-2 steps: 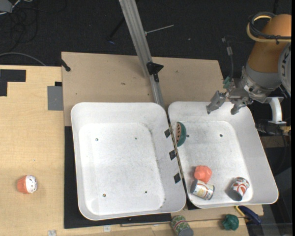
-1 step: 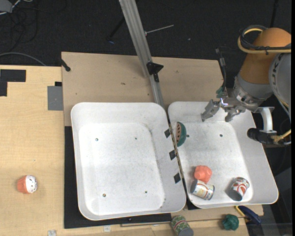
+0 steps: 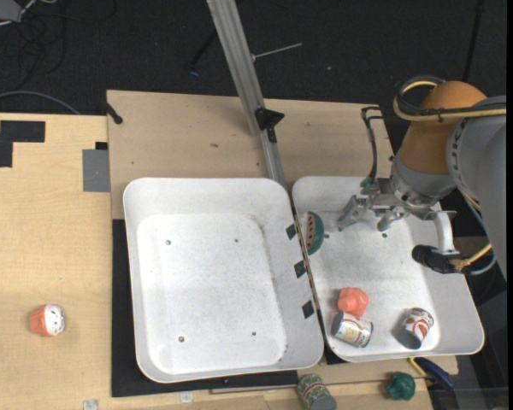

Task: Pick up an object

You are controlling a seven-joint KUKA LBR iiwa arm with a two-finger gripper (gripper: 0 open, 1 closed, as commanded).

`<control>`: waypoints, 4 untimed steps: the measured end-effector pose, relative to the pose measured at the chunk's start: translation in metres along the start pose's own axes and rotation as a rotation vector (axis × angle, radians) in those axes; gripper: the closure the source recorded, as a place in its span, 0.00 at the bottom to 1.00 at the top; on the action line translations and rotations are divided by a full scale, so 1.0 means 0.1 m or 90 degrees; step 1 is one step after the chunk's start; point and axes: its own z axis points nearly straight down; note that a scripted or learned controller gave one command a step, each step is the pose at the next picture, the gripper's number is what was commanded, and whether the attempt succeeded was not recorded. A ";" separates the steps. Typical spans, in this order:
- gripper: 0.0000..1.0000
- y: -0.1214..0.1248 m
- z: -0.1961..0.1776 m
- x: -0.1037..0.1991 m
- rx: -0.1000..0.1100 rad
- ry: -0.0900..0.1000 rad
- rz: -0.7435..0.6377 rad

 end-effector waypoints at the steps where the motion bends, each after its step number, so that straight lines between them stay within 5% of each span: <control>1: 1.00 0.02 -0.14 -0.01 -0.004 -0.001 0.001; 3: 1.00 -0.01 -1.31 -0.04 -0.009 -0.002 0.001; 4: 1.00 -0.04 -1.20 0.47 -0.004 0.000 -0.002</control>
